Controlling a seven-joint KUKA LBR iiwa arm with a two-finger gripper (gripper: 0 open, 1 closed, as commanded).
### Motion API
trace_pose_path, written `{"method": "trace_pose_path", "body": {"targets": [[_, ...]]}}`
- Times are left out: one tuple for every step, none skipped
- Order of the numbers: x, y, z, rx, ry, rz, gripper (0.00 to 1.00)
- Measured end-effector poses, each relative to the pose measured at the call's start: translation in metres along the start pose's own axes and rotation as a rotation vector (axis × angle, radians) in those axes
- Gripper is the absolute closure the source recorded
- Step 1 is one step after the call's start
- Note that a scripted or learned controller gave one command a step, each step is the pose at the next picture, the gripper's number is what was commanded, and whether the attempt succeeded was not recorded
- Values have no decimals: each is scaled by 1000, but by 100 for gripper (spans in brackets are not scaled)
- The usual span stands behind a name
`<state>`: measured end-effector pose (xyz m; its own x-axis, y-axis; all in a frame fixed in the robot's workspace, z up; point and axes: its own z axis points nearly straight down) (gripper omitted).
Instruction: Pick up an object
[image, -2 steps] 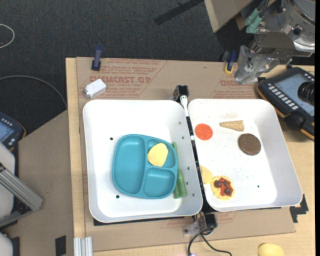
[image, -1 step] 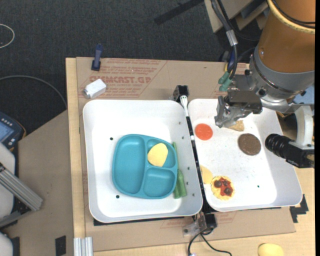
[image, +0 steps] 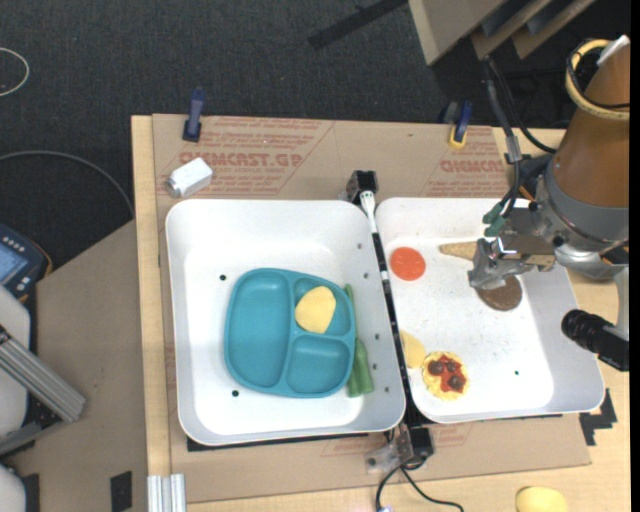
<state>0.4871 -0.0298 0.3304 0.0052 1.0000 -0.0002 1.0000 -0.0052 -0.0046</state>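
Nearest you, at the front of the right bin (image: 560, 390), you have a small round pizza-like piece (image: 446, 374) with red topping, and touching its left side a pale yellow slice (image: 411, 349) against the bin's left wall. In the left bin (image: 200, 300), your teal divided tray (image: 290, 332) sits toward the front, with a yellow rounded piece (image: 316, 309) in its upper right compartment and a green stick (image: 357, 350) lying along the tray's right edge. Farther back in the right bin, an orange-red disc (image: 407, 263) lies near the left wall. To its right your claw (image: 497, 268) hangs low over a brown round piece (image: 499, 294), with a tan cone (image: 458, 251) just beside it on the left, pointing toward the disc. You cannot tell from this angle whether the claw is apart or together, nor whether it touches the brown piece. At the far edge of the counter (image: 300, 150), a small white block (image: 189, 177) lies behind the left bin.
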Motion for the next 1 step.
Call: {"method": "trace_pose_path", "body": {"targets": [[17,-8,-81,-11,0,-7,100]]}}
